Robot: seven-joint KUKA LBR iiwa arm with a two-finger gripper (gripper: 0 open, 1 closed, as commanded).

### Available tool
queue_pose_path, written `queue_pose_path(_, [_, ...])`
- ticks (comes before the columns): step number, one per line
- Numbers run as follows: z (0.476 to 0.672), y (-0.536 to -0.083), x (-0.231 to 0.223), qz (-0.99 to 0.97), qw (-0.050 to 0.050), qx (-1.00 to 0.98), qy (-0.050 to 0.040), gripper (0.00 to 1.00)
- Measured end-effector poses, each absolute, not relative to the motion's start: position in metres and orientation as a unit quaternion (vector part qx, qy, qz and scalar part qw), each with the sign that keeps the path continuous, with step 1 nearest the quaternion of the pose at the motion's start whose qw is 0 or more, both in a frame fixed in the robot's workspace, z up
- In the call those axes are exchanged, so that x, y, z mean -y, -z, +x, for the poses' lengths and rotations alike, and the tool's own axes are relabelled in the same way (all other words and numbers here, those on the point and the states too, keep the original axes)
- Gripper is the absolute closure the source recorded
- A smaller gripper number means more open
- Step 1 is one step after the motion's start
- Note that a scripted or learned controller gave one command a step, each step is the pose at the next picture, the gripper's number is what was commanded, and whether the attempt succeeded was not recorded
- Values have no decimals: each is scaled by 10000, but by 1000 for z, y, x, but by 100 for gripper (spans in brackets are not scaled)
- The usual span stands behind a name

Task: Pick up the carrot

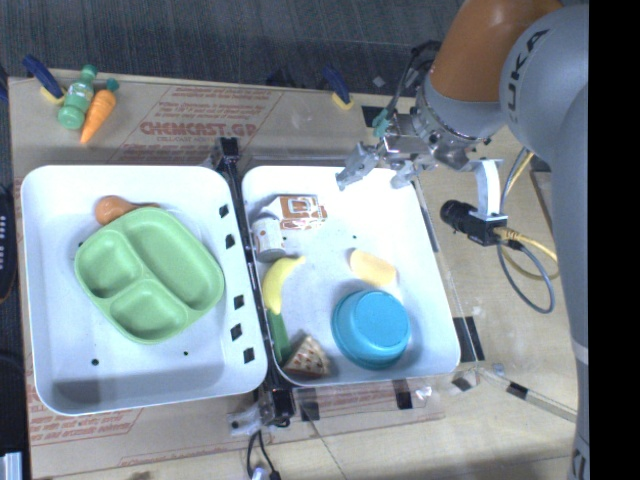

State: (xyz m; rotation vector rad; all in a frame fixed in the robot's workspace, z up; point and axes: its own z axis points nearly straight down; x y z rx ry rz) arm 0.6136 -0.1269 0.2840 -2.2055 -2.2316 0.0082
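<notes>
Approach step judged in hand. Pincer (378, 168) seen spread, nothing between fingers, hung over far rim of right bin (425, 230). Carrot (97, 115) lies well left of pincer, on bench beyond left bin (40, 268), touching green bottle (75, 100). Next move calls for long leftward travel, then descent.

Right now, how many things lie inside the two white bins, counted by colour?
Green: 1, the divided plate
Orange: 1, a piece half hidden behind the plate
Yellow: 2, the banana and a pale yellow piece
Blue: 1, the bowl
White and brown: 2, the packet and the small can
Brown: 1, the wedge
Total: 8
</notes>
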Motion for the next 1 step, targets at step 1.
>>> queue_pose_path(1, [635,-197,165,-6878,45,7258,-69,0])
